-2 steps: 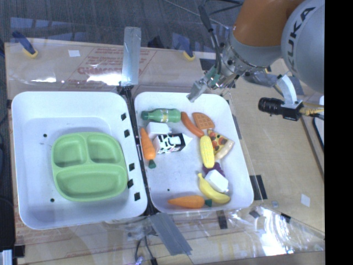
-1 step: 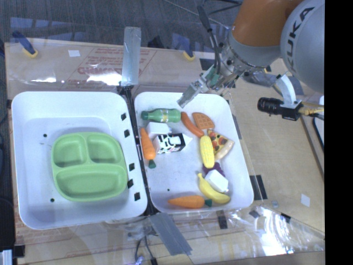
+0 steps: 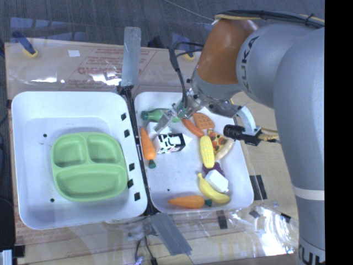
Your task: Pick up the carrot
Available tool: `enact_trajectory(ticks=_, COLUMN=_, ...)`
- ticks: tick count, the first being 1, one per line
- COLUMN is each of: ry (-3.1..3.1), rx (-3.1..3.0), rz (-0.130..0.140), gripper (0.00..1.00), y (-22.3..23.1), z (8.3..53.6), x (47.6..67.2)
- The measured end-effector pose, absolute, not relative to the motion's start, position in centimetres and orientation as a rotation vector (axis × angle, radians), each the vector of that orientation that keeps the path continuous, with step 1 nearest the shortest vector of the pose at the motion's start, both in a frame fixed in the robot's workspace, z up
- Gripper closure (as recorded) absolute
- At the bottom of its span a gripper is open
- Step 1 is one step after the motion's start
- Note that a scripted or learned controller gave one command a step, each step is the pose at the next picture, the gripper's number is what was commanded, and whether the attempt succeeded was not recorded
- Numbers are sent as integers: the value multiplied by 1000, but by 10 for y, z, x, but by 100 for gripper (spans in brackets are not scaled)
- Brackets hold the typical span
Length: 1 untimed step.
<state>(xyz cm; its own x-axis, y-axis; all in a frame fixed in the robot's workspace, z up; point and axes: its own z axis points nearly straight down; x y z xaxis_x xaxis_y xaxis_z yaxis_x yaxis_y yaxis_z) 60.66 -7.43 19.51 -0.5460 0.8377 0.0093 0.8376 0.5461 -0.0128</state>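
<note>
From the overhead camera, the gripper [image 3: 175, 115] hangs over the upper part of the right bin [image 3: 237, 197], beside a green bottle [image 3: 154, 115]. Whether its jaws are parted or closed cannot be told. Three carrots lie in this bin: one carrot [image 3: 192, 127] just right of the gripper, touching a waffle [image 3: 203, 120]; another [image 3: 147, 146] along the left wall, below the gripper; a third [image 3: 187, 202] near the front wall, well apart. The left bin [image 3: 27, 109] holds a green tray [image 3: 88, 166].
</note>
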Motion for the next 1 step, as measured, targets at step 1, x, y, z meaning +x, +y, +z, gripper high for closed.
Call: enact_trajectory(ticks=1, ry=-2740, rx=-1528, rz=2, gripper=0, y=-32, z=191, x=563)
